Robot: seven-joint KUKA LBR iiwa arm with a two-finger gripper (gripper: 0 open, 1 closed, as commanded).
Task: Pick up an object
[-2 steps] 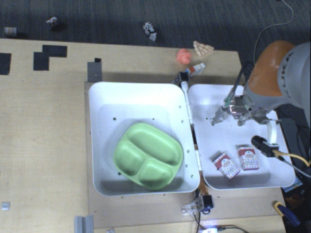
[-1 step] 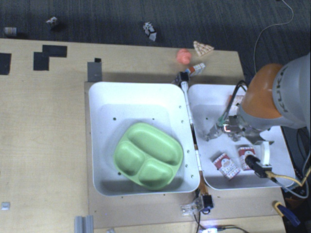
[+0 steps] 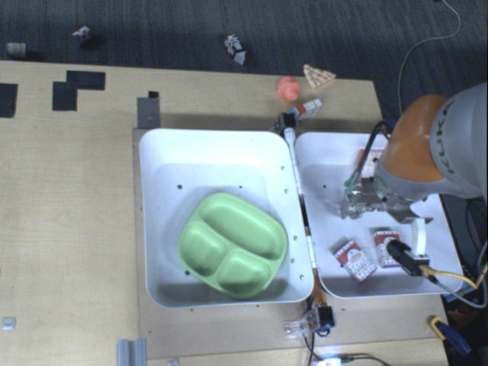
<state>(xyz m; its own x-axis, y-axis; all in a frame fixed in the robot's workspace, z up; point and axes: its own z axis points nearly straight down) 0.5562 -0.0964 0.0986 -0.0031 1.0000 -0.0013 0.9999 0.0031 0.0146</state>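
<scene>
A green divided plate (image 3: 232, 242) lies in the left bin (image 3: 164, 166). In the right bin (image 3: 324, 155) lie two small red-and-white cartons, one (image 3: 354, 258) near the front and another (image 3: 386, 248) just right of it. My gripper (image 3: 358, 206) hangs low over the middle of the right bin, a little behind the cartons. Nothing shows between its fingers, and the arm hides much of the bin's right side.
On the bench behind the bins lie a pink ball (image 3: 288, 88), a tan wedge (image 3: 318, 75) and a small red-and-white tube (image 3: 307, 109). Small bits lie on the dark floor beyond. Clamps hold the bins' front edge.
</scene>
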